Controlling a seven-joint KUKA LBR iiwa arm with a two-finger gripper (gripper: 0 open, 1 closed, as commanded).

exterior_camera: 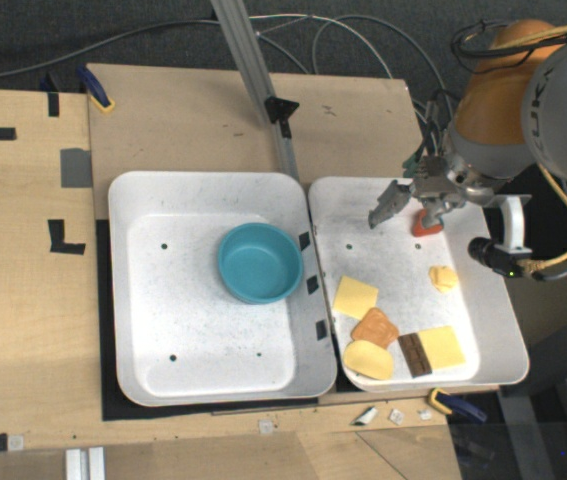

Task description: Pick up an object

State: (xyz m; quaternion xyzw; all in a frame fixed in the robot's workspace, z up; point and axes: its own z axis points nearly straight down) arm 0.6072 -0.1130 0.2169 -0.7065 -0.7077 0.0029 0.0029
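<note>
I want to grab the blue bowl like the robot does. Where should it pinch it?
Probably the rim. The blue bowl sits upright and open in the left bin, too wide to pinch across. Coming straight down, one of the fingers could go inside the wall and one outside. The left side of the rim looks easiest, with bare floor around it.

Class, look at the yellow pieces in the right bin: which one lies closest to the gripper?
The small yellow piece lying alone by the right bin's right wall, just below the gripper. The other yellow pieces cluster lower, near the front edge.
</note>
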